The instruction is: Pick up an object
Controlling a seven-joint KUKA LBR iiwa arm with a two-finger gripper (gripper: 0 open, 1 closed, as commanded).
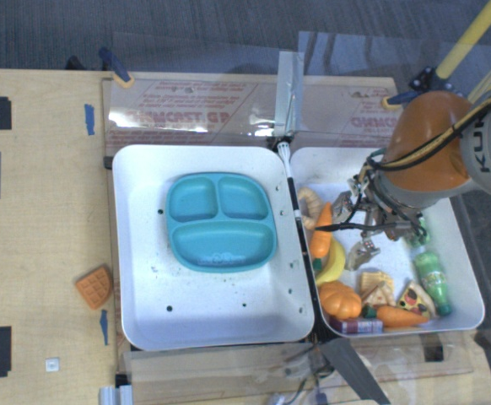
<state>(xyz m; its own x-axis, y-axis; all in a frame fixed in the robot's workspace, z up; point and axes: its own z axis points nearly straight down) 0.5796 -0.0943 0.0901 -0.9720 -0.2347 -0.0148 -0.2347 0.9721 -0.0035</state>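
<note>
I had the gripper (365,241) low in the right bin (469,260), grip state unreadable, over crowded toy food (330,260). Risk: glancing off neighbours, lifting nothing.

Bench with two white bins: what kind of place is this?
Probably a robot test lab. A grey and orange arm reaches over a bin of toy food, a blue divided plate sits in the other, and tape marks the bench.

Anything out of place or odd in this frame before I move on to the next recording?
One thing: a small orange waffle-like toy lies on the wooden bench, left of the left bin and outside both bins. The other toys sit in the right bin, under the gripper.
</note>
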